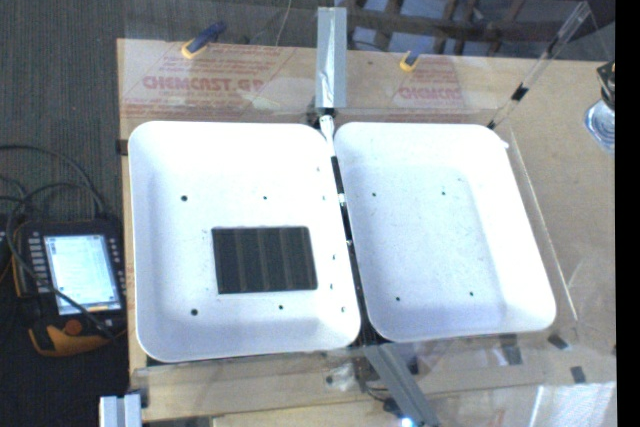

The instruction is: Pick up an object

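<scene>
One dark ribbed slab [264, 259], flat in the left bin [180, 165], near its front wall. Long axis left to right, square with that wall; ribs crossing it front to back. Two white bins, the right bin [440, 235] just beside the left. Two clamps [203, 39] behind. One lit pendant [75, 270] far left.

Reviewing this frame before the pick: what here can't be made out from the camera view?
- Dark ribbed rectangle in the left bin: too coarse to tell what it is or how thick it is.
- Round clear item at the right edge: cut off by the frame.
- Handheld screen left of the bench: display washed out, unreadable.
- Right bin: the small dark specks are too small to identify.
</scene>
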You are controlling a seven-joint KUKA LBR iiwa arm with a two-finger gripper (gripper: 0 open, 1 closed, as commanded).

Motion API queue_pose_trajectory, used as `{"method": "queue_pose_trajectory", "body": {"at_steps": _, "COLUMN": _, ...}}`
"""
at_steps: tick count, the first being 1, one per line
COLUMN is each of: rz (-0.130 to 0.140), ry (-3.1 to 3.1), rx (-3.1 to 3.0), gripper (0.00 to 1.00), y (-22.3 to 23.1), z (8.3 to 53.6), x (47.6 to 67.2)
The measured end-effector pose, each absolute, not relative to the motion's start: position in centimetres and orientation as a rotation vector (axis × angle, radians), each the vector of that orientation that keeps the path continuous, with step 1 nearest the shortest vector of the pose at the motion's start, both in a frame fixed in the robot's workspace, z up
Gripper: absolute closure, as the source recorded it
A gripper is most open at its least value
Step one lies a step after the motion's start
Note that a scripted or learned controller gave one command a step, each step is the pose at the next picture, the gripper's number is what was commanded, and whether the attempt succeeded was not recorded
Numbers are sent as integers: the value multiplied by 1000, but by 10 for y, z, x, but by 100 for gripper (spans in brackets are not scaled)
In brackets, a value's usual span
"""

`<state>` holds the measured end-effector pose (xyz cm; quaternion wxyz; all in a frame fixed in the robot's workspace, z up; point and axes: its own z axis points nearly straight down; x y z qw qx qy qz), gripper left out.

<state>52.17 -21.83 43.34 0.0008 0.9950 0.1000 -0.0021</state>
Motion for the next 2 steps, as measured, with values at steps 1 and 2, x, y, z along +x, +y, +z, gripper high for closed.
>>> {"method": "queue_pose_trajectory", "body": {"at_steps": 1, "rz": -7, "ry": 322, "rx": 3124, "gripper": 0, "y": -217, "z": 433, "x": 536}}
{"method": "queue_pose_trajectory", "body": {"at_steps": 2, "rz": -8, "ry": 314, "rx": 3124, "gripper": 0, "y": -223, "z": 433, "x": 555}}
